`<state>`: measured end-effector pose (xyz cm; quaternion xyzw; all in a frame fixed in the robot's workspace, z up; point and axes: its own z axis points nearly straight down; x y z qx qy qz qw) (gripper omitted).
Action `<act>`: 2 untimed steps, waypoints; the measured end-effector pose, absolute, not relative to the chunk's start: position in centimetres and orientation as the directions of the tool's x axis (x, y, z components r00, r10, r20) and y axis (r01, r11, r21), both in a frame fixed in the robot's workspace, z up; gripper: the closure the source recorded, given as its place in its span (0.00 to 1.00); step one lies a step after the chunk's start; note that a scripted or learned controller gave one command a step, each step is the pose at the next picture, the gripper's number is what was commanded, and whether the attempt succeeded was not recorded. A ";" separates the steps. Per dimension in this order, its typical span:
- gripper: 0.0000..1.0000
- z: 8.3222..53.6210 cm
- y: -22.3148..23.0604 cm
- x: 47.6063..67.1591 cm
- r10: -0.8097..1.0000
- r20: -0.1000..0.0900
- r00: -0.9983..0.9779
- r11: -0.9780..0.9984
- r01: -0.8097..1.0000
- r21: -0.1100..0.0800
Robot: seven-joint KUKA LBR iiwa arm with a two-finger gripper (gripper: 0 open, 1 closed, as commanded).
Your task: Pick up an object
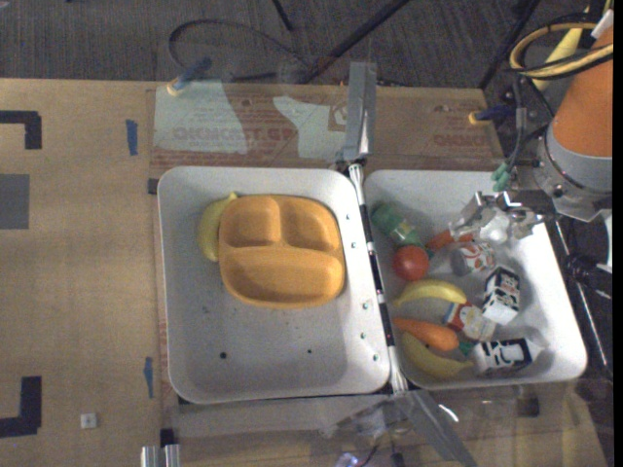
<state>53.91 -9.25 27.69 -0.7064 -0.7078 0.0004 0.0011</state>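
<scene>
pick: not yet done | tool (498, 214) low over right bin (560, 300), rear corner; grip state cannot tell | toys — tomato (411, 262), bananas (434, 291), carrot (428, 334) — lying in bin | left: grasp, lift

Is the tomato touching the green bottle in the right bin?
Apart: the camera view shows a strip of white bin floor between the tomato and the green bottle.

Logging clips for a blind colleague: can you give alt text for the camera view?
The gripper hovers over the right bin, which holds toy food: a tomato, a carrot, bananas and small cartons. The left bin holds an orange divided tray lying partly over a yellow banana.
</scene>
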 end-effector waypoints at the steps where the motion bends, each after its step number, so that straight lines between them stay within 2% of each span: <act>1: 0.00 18.4 -11.1 58.7 0.995 0.001 -0.097 0.097 0.995 -0.003; 2: 0.00 8.6 -17.7 57.9 0.986 -0.002 -0.164 0.164 0.986 0.004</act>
